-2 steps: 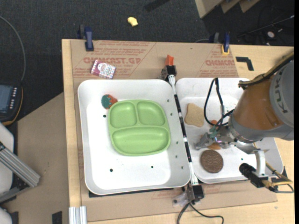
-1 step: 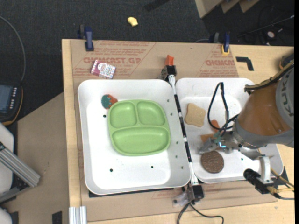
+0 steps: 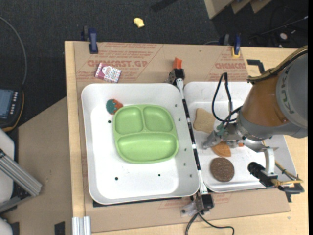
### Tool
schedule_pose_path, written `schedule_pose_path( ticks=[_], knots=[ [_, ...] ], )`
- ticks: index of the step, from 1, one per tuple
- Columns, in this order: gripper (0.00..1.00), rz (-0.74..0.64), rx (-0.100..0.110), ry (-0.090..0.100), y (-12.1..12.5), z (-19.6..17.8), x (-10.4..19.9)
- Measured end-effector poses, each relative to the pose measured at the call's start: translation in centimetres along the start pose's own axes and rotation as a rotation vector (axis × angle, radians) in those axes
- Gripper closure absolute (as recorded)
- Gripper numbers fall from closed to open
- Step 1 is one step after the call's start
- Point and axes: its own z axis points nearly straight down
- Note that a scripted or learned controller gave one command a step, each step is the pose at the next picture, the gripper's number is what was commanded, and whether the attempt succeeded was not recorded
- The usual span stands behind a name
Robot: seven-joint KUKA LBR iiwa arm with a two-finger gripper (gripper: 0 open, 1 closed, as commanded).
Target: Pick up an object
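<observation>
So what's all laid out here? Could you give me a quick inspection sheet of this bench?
Surface: cardboard-topped bench bearing a left white bin and a right white bin.
Job's things: green divided plate and small red-and-green object in the left bin; tan bread-like piece, orange piece and brown round cookie-like disc in the right bin.
Clutter: pink packet on the cardboard.
Grippers: pincer low over the right bin, by the orange piece; grip unclear.
Cables: black cable looping off the arm.
Surroundings: dark carpet, yellow scrap.
</observation>
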Motion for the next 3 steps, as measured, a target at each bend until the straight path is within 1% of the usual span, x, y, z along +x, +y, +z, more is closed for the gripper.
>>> schedule_pose_path(
  ticks=[1,2,3],
  knots=[
    [0.00,0.006,-0.001,-0.005,5.4,-0.1,-7.8],
    [0.00,0.001,-0.001,-0.002,9.4,0.0,-9.9],
    [0.00,0.000,0.000,0.000,11.4,0.0,-7.8]
  ],
)
